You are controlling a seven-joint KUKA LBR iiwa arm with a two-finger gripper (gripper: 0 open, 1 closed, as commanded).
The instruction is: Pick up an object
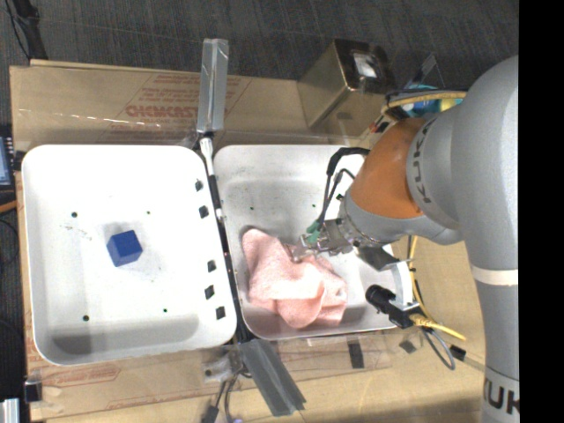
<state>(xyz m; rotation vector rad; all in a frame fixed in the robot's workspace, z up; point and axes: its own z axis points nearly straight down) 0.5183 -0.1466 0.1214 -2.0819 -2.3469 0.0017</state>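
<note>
A crumpled pink cloth (289, 282) lies in the near half of the right bin (264, 176). My gripper (306, 247) is low over the cloth's upper right edge, its tip touching or just above the fabric. The wrist and orange band (388, 179) hide most of the fingers. A small blue cube (124, 247) sits alone in the left bin (53, 183), far from the gripper.
A metal divider with black clips (211, 236) separates the two bins. A tan box (339, 82) stands behind the right bin. Cables and a black fitting (388, 302) hang by the right bin's near right corner. Cardboard (106, 95) lies under the bins.
</note>
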